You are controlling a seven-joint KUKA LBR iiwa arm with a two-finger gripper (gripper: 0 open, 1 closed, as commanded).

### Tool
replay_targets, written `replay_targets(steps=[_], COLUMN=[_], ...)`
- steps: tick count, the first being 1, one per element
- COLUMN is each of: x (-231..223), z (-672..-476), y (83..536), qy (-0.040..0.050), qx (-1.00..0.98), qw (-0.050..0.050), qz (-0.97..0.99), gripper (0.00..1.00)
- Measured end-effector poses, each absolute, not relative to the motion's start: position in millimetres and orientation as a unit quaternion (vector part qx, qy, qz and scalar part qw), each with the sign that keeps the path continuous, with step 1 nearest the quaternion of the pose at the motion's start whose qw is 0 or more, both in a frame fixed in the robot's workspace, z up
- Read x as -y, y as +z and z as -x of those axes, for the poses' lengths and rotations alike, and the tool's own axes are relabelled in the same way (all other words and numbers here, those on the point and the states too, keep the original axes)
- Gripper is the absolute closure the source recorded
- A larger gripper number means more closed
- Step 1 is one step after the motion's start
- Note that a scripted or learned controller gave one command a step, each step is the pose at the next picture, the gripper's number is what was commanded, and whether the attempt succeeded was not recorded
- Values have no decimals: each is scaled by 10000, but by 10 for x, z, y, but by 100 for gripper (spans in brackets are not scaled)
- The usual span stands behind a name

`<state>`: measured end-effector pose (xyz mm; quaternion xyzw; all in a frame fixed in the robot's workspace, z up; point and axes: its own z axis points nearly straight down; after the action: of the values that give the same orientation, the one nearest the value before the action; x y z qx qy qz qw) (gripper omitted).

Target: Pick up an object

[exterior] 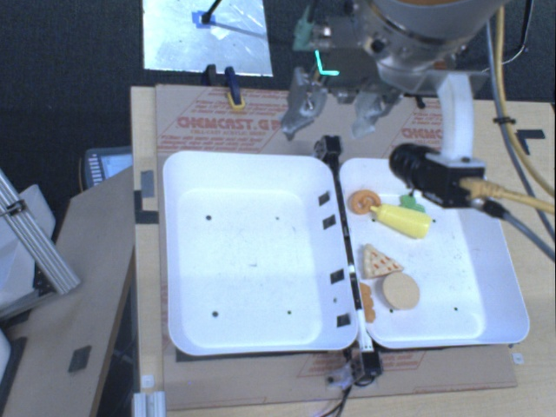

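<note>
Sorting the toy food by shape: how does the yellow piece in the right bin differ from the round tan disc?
The yellow piece is long and bright yellow with a green tip; the round tan disc is flat, circular and pale brown. The yellow piece lies slanted toward the bin's far side; the disc sits nearer the front edge. Both rest in the right bin, apart from the gripper.

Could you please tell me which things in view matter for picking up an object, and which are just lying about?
For the job: gripper, open above the bins; right bin holding yellow corn toy, orange ring, pizza slice toy, round tan disc.

Lying about: left bin, foil sheet, blue-and-yellow clamp.
</note>
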<state>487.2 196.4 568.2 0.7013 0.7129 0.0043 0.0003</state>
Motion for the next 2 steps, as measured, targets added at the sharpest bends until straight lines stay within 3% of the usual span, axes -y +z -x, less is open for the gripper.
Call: replay_targets(steps=[1,2], x=[-1964,-1964], z=[-4876,-4875], y=[5798,5793], qy=[59,54], qx=[-7137,-7142], qw=[7,5], qz=[-7004,-6999], gripper=[100,0])
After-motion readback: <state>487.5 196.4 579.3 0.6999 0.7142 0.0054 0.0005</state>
